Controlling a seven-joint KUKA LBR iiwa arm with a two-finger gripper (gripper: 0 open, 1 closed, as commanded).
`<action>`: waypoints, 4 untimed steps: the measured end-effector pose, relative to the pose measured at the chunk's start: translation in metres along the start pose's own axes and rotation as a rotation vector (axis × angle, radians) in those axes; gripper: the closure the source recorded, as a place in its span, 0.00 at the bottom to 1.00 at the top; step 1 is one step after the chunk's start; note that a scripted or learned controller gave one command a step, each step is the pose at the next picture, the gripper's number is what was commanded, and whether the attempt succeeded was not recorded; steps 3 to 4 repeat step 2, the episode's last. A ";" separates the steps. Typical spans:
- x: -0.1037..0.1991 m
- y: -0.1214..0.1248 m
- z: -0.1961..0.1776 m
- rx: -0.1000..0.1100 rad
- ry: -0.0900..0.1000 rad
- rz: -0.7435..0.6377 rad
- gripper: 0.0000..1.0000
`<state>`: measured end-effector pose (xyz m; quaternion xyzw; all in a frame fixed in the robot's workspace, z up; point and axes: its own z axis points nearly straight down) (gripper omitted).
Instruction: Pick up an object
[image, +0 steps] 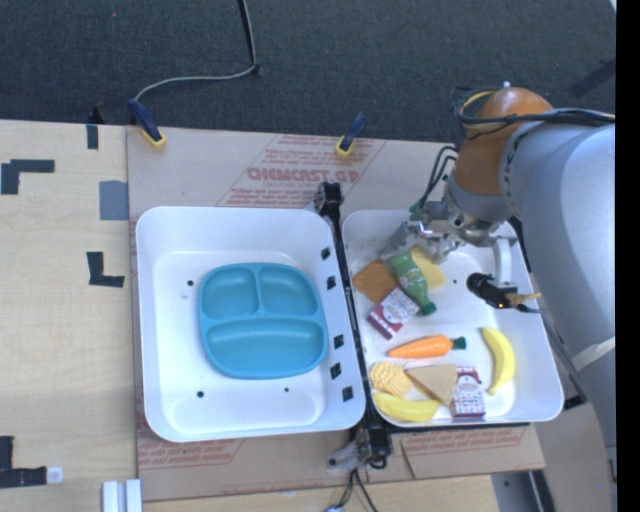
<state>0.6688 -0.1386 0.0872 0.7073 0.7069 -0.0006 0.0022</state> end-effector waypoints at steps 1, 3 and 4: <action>0.014 -0.065 0.000 0.000 0.001 0.000 0.00; 0.015 -0.064 -0.009 -0.003 0.001 0.000 1.00; 0.015 -0.064 -0.009 -0.003 0.001 0.000 1.00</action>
